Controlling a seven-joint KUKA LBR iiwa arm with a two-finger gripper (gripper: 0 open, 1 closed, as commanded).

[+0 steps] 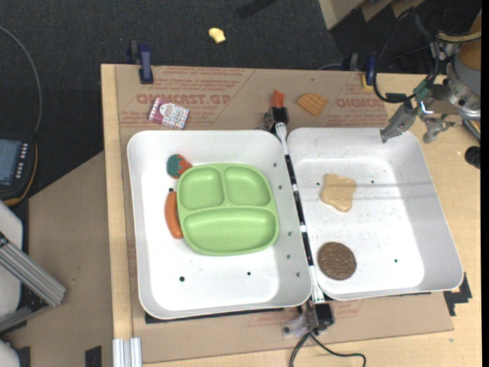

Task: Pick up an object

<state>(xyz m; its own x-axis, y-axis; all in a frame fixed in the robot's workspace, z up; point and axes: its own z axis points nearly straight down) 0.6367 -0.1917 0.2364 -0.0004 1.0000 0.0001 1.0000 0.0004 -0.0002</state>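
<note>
jaws spread, bread slice well apart

I note the arm is cut off by the right edge; I see just its wrist end and the gripper above the right bin's far right corner. The green tray hides part of the orange sausage-shaped item at its left side and part of the small round teal and red item at its far left corner. Print on the small packet beyond the left bin is too small for me to read. A dark device runs off the left edge.
</note>
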